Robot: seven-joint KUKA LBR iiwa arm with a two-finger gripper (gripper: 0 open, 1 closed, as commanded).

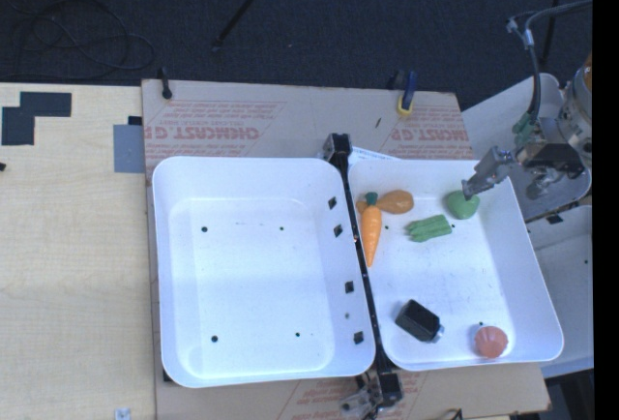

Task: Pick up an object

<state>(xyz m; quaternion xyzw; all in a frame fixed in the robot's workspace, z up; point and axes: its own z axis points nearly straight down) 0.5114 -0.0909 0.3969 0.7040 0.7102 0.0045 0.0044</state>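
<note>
The right bin (530,265) holds an orange carrot (369,230) by the divider, an orange rounded piece (396,202) beside it, and a long green piece (428,229). A round green object (462,205) lies near the bin's far right wall. Toward the front are a black block (419,320) and a pinkish ball (490,342). My gripper (476,184) reaches in from the right and hangs just above the round green object, its tip at that object's upper edge. Nothing is visibly held.
The left bin (174,215) stands beside the right one, with a black divider strip (353,254) between them. Both rest on a cardboard sheet (290,123). A blue-and-yellow clamp (407,94) sits at the cardboard's far edge.
</note>
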